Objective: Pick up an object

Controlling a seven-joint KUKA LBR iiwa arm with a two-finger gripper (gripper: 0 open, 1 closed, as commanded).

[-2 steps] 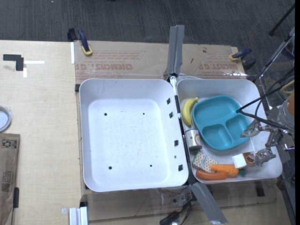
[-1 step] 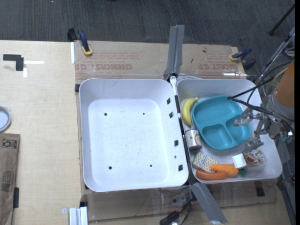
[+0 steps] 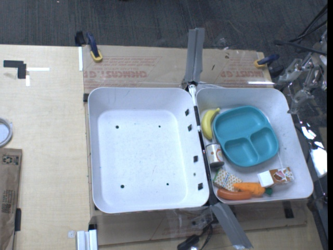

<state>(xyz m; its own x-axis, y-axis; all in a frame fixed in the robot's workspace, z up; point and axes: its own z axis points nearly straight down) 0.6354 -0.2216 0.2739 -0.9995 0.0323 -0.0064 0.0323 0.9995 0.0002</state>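
Note:
The right white bin [image 3: 291,120] holds the objects. A teal divided plate [image 3: 244,137] takes up most of it. A yellow banana [image 3: 209,123] lies against the plate's left edge, with a small metal can [image 3: 213,153] just below it. Along the bin's near wall lie a patterned packet [image 3: 226,178], an orange toy carrot [image 3: 250,188], a red sausage-shaped piece [image 3: 227,194], a small white block [image 3: 265,178] and a little printed carton [image 3: 282,175].
The left white bin [image 3: 93,139] sits beside the right one, joined by a hinge strip [image 3: 197,139]. Metal hardware and cables [image 3: 307,79] crowd the right edge. A tape roll [image 3: 4,133] and a brown bag [image 3: 9,191] lie on the bench at far left.

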